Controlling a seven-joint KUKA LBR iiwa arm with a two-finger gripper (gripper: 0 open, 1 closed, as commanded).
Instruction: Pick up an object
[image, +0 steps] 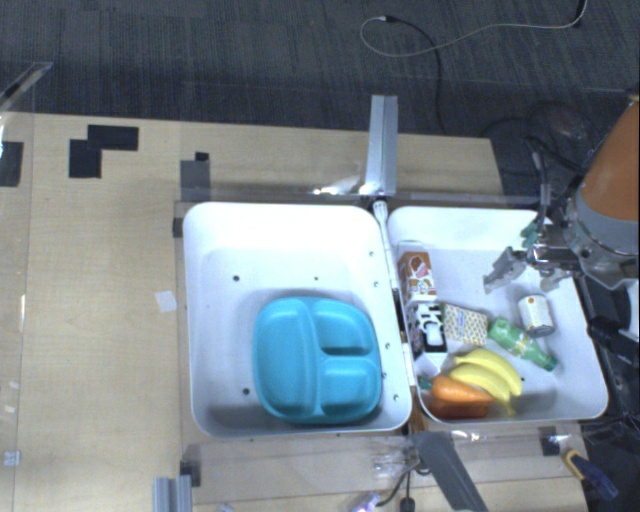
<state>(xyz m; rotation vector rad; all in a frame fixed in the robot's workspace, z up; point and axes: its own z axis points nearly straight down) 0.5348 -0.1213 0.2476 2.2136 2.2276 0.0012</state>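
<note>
Two white bins: the left bin (200, 300) holds one blue divided plate (317, 358), the right bin (585, 380) a banana bunch (490, 372), one carrot (462, 392), one green bottle (522, 342), with the gripper (532, 258) spread above, pinching nothing.

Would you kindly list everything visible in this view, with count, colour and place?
bins: two, white, side by side on the bench
divided plate: one, blue, left bin
bananas: one bunch, yellow, right bin front
carrot: one, orange, beside the bananas
bottle: one, green, right bin
can: one, silver, above the bottle
packets: several, brown, black and patterned, along the divider
arm: one, grey and orange, right
hand: one, over the right bin
</note>
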